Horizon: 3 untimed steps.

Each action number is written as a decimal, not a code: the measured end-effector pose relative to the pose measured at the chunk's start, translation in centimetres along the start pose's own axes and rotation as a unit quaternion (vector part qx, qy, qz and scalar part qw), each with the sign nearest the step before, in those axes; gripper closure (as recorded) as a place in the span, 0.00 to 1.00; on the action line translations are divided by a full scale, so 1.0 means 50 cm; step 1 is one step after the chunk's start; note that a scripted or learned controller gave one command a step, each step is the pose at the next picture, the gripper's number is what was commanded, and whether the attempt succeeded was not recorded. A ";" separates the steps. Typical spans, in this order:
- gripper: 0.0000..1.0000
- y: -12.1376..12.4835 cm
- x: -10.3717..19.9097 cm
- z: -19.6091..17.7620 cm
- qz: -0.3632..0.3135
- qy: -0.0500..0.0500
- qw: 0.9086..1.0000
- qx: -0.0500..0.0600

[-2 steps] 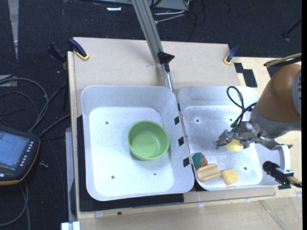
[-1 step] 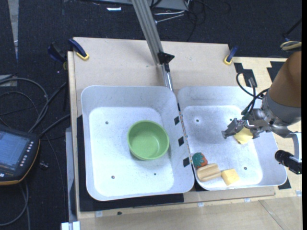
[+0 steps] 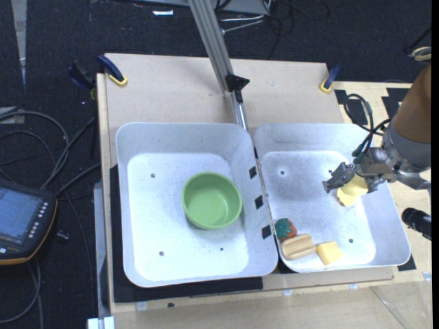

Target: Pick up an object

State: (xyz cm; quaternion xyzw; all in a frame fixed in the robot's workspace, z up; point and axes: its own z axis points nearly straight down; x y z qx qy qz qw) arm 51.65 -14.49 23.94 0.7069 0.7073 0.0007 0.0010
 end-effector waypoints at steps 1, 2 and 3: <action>1.00 0.060 0.109 -0.004 -0.002 0.000 1.000 0.001; 1.00 0.116 0.214 0.015 -0.002 0.001 1.000 0.001; 1.00 0.167 0.300 0.032 -0.002 0.001 1.000 0.002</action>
